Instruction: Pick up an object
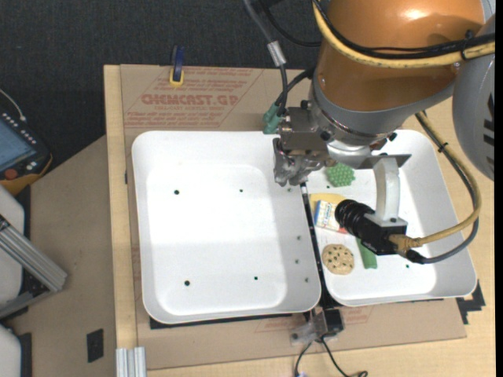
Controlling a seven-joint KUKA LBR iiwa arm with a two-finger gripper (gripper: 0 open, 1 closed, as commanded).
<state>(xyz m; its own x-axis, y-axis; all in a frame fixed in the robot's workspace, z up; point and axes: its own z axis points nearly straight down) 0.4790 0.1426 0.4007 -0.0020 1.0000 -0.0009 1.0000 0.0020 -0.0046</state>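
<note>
Hanging over the divide between the two shallow white bins, the metal two-finger gripper sits at the inner edge of the right bin, under the bulky orange-banded wrist; whether it is parted or closed I cannot tell, and nothing is visibly held. Candidates lie just below it in that bin: a round tan cookie-like disc with dark specks, a small yellow and white packet, a knobbly green piece and a green sliver. The disc looks light, stiff and flat, so it is probably best pinched across its rim, though it may slide on smooth plastic. A black cylindrical attachment overlaps the packet, and the bin wall crowds any approach. The left bin shows a few dark dots.
</note>
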